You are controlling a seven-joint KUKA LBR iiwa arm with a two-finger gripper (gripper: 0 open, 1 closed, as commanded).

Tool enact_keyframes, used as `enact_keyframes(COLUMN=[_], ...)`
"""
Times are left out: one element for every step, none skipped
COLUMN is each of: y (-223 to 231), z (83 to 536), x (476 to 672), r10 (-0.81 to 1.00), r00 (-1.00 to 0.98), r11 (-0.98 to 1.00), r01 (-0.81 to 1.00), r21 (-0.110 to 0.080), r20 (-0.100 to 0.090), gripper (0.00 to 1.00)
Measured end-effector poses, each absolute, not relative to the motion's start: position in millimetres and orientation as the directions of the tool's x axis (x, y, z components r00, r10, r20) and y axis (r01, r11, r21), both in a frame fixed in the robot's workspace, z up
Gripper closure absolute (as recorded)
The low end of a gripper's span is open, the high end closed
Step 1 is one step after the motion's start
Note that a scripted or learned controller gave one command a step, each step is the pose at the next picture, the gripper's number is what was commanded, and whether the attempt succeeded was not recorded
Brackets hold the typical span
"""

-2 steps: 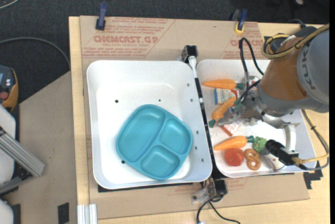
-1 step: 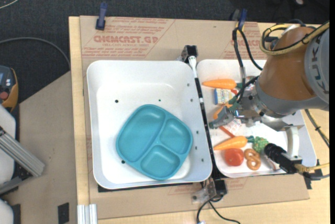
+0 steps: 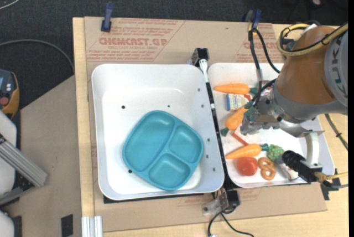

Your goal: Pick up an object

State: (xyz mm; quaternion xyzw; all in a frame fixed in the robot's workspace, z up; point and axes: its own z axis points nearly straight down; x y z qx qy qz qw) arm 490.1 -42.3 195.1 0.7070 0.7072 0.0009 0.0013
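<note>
— White bins are sitting side by side; what is lying in the left bin (image 3: 105, 119)?
— Against that bin, a blue divided plate (image 3: 163, 148) is lying inside.
— And the arm (image 3: 310, 75)?
— It is reaching over the neighbouring right bin (image 3: 221, 72), the gripper (image 3: 250, 119) hanging above carrots (image 3: 232, 88), a tomato (image 3: 247, 166) and a pretzel (image 3: 266, 168). Whether the jaws are clenched, nobody can tell.

Gripper (image 3: 250, 121) fingertips hidden under wrist, opening unreadable. Arm (image 3: 315, 72) cut off by right edge, covers right bin (image 3: 218, 72) right part. Small packet (image 3: 234, 101) label too small to read.
</note>
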Motion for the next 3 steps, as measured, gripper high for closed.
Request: enact_keyframes(y=[49.3, 19.7, -12.0], z=[367.7, 213.9, 182.6], x=[492.6, 533.2, 578.7], r10=[1.000, 1.000, 1.000], r00=[-0.013, 0.004, 0.003], r11=[0.012, -0.004, -0.003], r01=[1.000, 1.000, 1.000], r21=[0.020, -0.011, 0.002], r20=[0.006, -0.002, -0.002], gripper=[1.00, 1.00, 1.00])
